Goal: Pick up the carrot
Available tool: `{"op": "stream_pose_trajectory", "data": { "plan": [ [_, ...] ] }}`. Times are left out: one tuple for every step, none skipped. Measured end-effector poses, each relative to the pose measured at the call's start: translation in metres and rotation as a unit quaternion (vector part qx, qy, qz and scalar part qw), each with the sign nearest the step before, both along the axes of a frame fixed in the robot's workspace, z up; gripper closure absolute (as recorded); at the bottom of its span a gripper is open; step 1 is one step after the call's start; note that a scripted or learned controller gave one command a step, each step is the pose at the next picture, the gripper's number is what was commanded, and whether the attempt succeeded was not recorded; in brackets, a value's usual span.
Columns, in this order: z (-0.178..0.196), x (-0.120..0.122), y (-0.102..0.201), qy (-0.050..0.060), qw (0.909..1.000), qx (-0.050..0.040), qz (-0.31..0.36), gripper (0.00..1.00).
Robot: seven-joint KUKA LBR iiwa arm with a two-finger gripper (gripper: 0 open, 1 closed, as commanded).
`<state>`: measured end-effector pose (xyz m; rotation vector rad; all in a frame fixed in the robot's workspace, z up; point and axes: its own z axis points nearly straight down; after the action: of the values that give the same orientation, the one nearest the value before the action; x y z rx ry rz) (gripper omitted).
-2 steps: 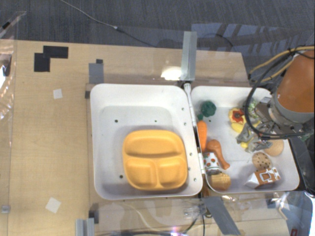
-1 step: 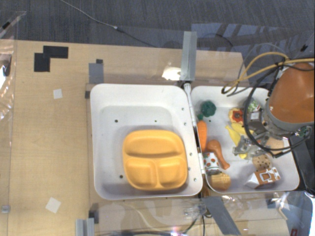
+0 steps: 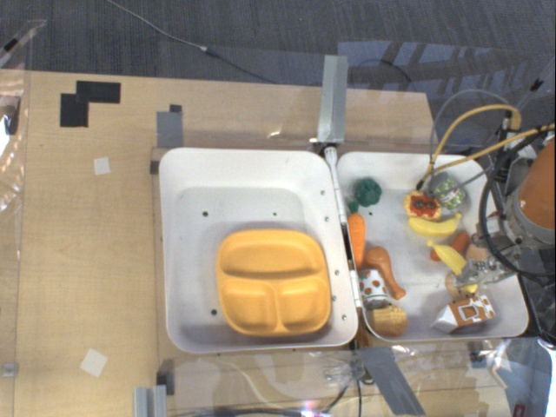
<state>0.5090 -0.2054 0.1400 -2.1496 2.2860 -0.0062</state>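
carrot [image 3: 356, 235] — lying the long way, up-and-down, by the right bin's [image 3: 521, 320] left wall | claw [image 3: 476, 274] — sitting well off to its right | we are not seeing if it's wide or narrow

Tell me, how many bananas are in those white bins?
2, both in the right bin: one banana beneath the strawberry-like piece, a second banana lower right of it. Cables might hide more.

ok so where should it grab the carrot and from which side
Probably mid-body, from straight above. The carrot lies lengthwise beside the right bin's left wall, with a drumstick near its lower end, so closing across its width at the upper half looks freest.
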Motion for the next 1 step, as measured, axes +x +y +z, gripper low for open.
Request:
{"op": "stream_pose_trajectory", "data": {
  "plan": [
    [0.0625,-0.0101,0.0062,-0.002,0.9913,-0.0006,0.132,1.00]
  ]
}}
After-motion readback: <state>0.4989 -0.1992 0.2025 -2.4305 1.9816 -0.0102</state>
